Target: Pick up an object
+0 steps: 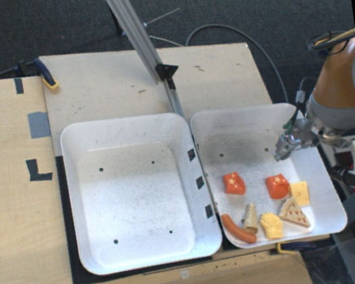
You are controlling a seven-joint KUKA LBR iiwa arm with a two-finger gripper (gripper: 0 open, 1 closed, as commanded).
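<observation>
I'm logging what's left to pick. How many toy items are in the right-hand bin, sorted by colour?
Red: 2, a red piece with a yellow star and a red tomato-like piece
Yellow: 2, a cheese block and a corn piece
Orange-red: 1, a sausage
Tan: 2, a pizza slice and a small cone-shaped piece
Total: 7

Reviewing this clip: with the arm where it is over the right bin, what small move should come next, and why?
Probably a short move toward the bin's near side and down. The pincer sits above bare floor of the right bin, while the red piece lies just nearer the camera, apart from the yellow block. That looks like the closest target.
</observation>
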